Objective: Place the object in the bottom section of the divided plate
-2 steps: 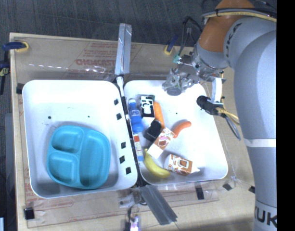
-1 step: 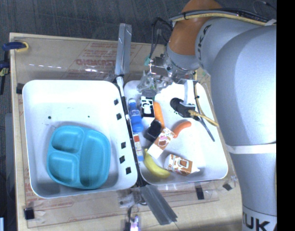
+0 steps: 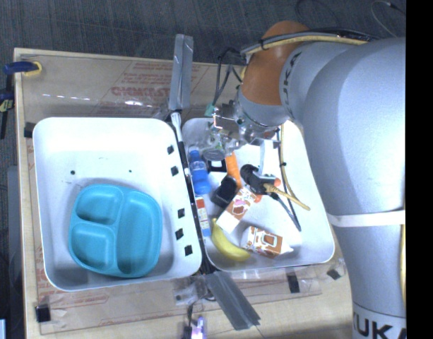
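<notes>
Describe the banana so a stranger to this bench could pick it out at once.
Start at the right bin, the cluttered one next to the bin holding the blue divided plate. Along its lower edge in the view, near the wall between the bins, lies the banana, beside a white carton with brown print. It is the only thick, smooth yellow crescent there.

The arm's gripper [image 3: 220, 141] hangs over the far end of the right white plastic bin [image 3: 313, 221]. Just below it in the view lie a blue tube-shaped item [image 3: 199, 176], a slim orange stick [image 3: 232, 167] and a black block [image 3: 224, 191]. Farther below it are a brown-and-white carton [image 3: 264, 242] and a yellow banana [image 3: 227, 246]. Well to the gripper's left, a turquoise divided plastic plate [image 3: 96, 242] sits in the left white bin [image 3: 96, 147].
</notes>
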`<state>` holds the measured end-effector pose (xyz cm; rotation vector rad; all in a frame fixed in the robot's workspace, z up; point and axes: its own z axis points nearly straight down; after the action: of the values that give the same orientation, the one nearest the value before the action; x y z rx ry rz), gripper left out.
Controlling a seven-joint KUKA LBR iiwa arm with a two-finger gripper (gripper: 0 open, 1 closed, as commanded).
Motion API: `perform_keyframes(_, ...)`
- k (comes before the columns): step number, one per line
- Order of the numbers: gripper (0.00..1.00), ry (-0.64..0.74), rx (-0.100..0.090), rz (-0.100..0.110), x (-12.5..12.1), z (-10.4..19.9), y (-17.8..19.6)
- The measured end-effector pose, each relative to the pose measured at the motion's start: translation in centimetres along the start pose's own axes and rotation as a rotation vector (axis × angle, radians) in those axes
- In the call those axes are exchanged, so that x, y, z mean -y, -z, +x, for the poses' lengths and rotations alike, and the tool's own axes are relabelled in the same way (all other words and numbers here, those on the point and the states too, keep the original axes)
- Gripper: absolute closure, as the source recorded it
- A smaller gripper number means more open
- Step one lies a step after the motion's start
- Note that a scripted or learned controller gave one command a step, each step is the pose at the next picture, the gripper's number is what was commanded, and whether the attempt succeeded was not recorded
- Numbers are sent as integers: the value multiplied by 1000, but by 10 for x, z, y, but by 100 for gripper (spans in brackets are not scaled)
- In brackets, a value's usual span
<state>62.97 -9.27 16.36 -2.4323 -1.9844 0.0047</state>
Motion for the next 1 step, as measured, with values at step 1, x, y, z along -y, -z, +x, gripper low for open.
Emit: perform_keyframes(1,100,50,0,0,84,51,27)
